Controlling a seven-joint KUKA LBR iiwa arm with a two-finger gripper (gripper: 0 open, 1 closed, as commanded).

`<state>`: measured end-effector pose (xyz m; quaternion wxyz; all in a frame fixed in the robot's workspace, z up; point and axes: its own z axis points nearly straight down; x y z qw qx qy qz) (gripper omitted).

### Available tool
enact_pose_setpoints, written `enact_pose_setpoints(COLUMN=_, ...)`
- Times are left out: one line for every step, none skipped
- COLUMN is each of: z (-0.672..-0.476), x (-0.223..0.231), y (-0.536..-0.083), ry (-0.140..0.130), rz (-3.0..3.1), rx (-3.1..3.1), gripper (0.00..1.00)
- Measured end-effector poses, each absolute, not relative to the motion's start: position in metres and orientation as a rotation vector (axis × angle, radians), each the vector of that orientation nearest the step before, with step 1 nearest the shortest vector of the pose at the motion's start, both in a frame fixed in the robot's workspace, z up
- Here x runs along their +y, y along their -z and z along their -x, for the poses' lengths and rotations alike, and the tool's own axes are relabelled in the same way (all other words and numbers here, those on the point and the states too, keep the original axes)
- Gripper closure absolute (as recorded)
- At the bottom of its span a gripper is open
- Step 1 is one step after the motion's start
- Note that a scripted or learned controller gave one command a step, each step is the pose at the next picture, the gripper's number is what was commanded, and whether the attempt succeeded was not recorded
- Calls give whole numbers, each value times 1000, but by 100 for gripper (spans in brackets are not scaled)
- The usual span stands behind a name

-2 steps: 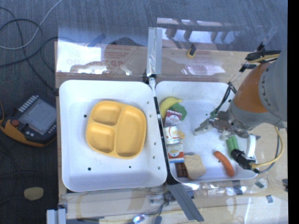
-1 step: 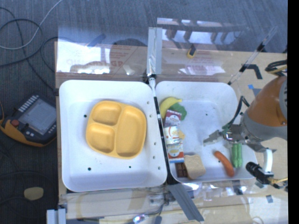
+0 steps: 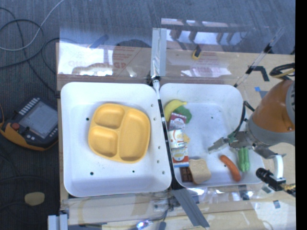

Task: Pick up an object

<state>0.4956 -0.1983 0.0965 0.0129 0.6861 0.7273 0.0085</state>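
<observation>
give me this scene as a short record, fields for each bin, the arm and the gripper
left bin: one yellow divided plate, three compartments
right bin: banana, green item, cartons along its left wall, bread slice, orange sausage, green vegetable
arm: reaches in from the right, over the right bin's right side
gripper: low over the bin floor, left of the green vegetable, above the sausage in the image
held: nothing seen between the jaws

Bright, even light is flooding the white bins (image 3: 72, 128); glare is streaking the clear panels behind them, and detail is looking soft.
</observation>
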Motion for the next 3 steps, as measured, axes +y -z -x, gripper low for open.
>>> enact_pose_setpoints(z=-492, x=-189, y=-93, ry=-16, rz=-2090, rx=2314, gripper=0)
enact_pose_setpoints(z=-493, x=-188, y=-102, ry=-16, rz=-2091, rx=2315, gripper=100)
enact_pose_setpoints(z=-494, x=-180, y=-101, ry=-25, rz=-2088, rx=2336, gripper=0)
